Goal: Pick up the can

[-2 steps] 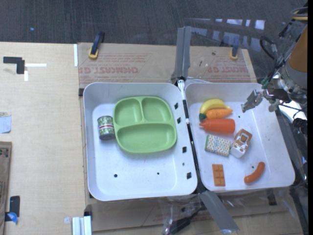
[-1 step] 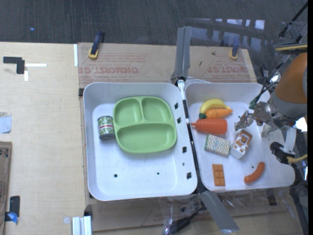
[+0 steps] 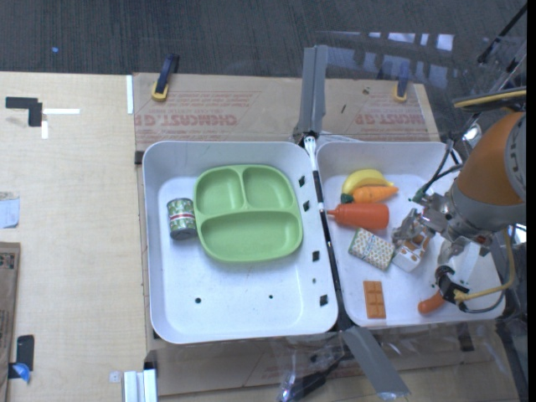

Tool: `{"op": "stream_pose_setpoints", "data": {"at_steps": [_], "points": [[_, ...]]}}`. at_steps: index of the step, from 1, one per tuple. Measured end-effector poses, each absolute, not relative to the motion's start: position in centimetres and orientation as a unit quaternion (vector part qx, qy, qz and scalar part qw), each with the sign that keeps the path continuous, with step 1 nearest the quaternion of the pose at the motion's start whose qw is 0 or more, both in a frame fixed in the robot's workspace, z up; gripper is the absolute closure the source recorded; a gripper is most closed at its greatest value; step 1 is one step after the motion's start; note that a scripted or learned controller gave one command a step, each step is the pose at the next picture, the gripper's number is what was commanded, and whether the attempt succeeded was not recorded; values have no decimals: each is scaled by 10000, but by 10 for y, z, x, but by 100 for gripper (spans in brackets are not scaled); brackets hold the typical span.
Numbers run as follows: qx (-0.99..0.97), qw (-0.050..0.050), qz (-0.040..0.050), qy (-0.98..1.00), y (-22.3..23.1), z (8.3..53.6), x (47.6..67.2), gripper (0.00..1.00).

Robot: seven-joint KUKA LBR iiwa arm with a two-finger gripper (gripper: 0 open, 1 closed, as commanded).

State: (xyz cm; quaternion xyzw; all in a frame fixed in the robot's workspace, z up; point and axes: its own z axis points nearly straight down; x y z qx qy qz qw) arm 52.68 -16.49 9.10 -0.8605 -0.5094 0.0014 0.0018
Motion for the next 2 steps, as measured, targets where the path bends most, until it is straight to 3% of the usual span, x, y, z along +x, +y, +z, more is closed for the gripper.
{"op": "stream_pose_setpoints", "data": {"at_steps": [1, 2], "points": [[-8613, 23, 19, -5081, -166, 100, 526, 100], [-9214, 1, 19, -3886, -181, 205, 594, 100]]}}
